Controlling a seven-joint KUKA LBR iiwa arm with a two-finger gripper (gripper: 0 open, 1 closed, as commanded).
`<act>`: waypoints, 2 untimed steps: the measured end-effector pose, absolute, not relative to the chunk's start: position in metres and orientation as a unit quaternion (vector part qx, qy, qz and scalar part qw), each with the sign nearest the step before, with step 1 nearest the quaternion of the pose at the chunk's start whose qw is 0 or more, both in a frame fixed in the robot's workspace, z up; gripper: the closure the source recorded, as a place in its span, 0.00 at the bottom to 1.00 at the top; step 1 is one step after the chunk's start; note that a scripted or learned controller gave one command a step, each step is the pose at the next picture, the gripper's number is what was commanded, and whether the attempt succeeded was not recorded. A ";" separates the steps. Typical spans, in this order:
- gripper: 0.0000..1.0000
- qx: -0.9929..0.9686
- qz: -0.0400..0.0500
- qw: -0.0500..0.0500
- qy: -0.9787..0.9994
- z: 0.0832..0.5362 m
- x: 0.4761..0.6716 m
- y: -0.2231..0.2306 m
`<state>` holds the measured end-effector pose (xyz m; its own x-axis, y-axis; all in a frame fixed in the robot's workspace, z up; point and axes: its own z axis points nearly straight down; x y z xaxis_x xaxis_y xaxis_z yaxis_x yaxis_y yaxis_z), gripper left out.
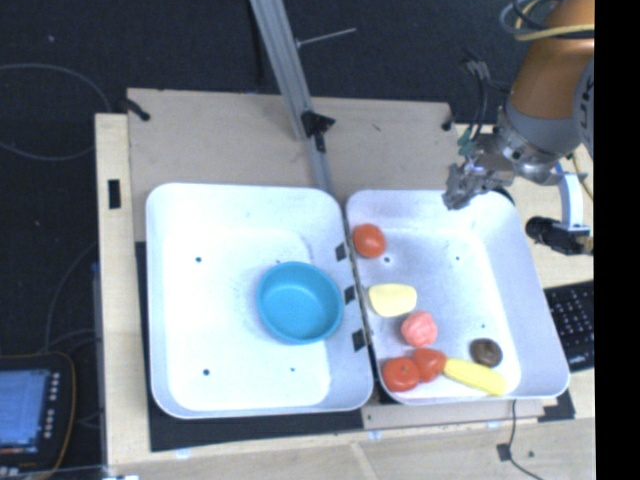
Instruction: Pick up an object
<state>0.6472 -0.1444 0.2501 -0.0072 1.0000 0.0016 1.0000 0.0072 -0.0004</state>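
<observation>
**Claw over the right bin's far edge, nothing picked yet**

No target is named, so any item counts. Nearest candidate to the claw [458,194] is the small orange-red ball [369,240], below it and to its left in the camera view, sitting alone near the divider. Clear space all round it, so it looks like the easiest grab.

Further below the claw: pale yellow block [392,299], then the pink lump [419,328] just beside it. At the near end, farthest from the claw, two red pieces [412,368] touch each other and the yellow banana [475,376] lies against them. The brown ball [486,351] sits just above the banana. That cluster is crowded and riskier.

All of these are in the right bin [510,268]. The blue bowl [298,302] is well to the claw's left, alone in the left bin [200,238].

Claw state: can't tell whether it's open or closed at this angle, too small and dark. Nothing visible in it. It hangs at the bin's far rim, apart from every item.

Step, my read: approach phase, before any descent onto a target.

Next move needs:
- travel down-left across the bin to sit over the chosen item
- align so the item ends up centred in the grip
- drop low enough; round items will likely roll if clipped off-centre
</observation>
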 end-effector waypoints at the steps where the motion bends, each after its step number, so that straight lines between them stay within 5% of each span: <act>1: 1.00 -0.704 -0.001 0.001 -0.710 0.259 0.635 -0.097; 2: 1.00 -0.704 0.000 0.002 -0.710 0.264 0.623 -0.040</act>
